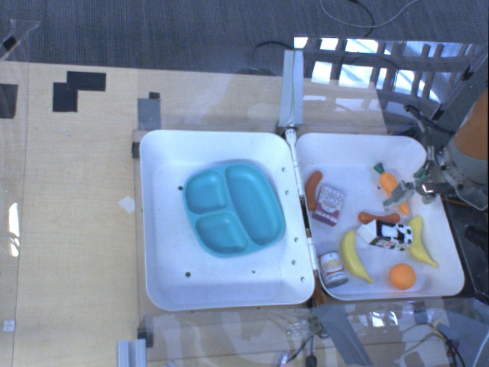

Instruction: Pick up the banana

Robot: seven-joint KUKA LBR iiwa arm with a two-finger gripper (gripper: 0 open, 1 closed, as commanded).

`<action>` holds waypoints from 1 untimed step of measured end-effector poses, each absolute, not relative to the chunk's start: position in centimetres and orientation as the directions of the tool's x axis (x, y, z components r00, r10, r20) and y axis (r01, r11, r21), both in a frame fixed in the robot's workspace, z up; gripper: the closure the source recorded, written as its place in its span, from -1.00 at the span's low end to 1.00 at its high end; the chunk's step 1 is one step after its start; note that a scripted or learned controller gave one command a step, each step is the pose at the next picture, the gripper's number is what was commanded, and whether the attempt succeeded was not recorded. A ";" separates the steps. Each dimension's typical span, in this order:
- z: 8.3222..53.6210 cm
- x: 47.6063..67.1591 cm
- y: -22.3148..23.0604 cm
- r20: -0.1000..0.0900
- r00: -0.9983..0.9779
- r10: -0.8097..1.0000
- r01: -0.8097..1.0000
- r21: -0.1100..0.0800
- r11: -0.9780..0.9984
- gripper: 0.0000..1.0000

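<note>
Two yellow bananas lie in the right bin (359, 147). One banana (354, 256) curves along the front, next to a small can. The other banana (422, 243) lies at the right side, just right of a black-and-white toy (391, 235). My gripper (400, 197) hangs over the bin's right half, above and a little behind that toy, between a carrot (388, 180) and a brown sausage (378, 217). It is apart from both bananas, and nothing shows in it.
The right bin also holds an orange (402, 276), a can (332, 268), a purple packet (329, 203) and a second sausage (313, 189). The left bin (160, 205) bears a blue divided plate (233, 207). The arm (466, 155) enters from the right.
</note>
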State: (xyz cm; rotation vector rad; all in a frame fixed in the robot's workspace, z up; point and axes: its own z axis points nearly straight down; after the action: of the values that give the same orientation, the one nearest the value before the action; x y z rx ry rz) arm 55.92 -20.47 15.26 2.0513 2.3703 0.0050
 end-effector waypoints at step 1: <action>12.1 54.6 -20.4 -0.014 -0.316 0.949 0.948 0.029 0.316 -1.00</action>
State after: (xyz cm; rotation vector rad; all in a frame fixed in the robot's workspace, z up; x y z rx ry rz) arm 54.57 -20.44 12.12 1.8208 2.5250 0.0231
